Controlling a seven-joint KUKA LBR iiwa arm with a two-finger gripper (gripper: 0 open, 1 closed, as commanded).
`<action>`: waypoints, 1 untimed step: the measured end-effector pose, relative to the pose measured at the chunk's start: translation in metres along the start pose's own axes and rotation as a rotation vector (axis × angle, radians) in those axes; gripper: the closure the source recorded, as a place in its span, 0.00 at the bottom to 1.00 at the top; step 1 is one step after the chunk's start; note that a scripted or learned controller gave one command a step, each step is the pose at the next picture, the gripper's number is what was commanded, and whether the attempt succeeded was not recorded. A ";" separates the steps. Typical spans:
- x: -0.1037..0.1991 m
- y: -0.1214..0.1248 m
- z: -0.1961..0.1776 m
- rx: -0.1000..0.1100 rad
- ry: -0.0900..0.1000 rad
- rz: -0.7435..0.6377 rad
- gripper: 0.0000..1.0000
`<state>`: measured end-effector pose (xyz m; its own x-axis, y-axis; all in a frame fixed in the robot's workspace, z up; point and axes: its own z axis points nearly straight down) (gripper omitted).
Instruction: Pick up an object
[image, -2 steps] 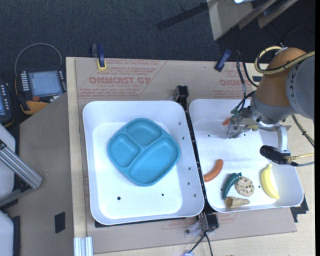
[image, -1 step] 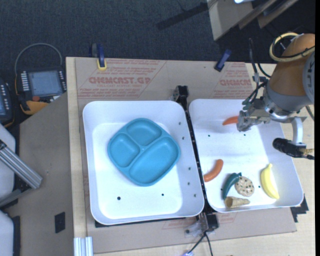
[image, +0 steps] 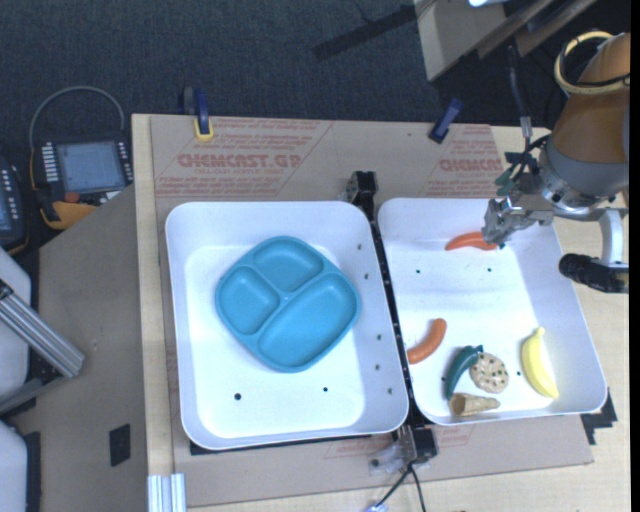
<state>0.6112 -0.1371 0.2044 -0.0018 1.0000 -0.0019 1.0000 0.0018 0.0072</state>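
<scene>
My gripper (image: 497, 232) hangs low over the far side of the right bin (image: 480, 290), right at an orange carrot (image: 464, 241) that lies on the bin floor. Its tip touches or overlaps the carrot's right end. Nearer the front of the same bin lie an orange sausage (image: 427, 340), a dark teal pepper (image: 460, 366), a round cookie (image: 489, 373), a tan cone (image: 473, 404) and a yellow banana (image: 539, 364).
The left bin (image: 200, 400) holds a blue divided plate (image: 288, 302). A black clamp (image: 362, 186) sits between the bins at the far edge. A handheld screen (image: 88, 166) rests off the bench at the left.
</scene>
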 end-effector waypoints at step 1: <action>0.000 0.001 -0.018 0.003 0.001 0.001 1.00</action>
<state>0.6121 -0.1371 0.2227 -0.0011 1.0000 -0.0012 1.0000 0.0011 0.0041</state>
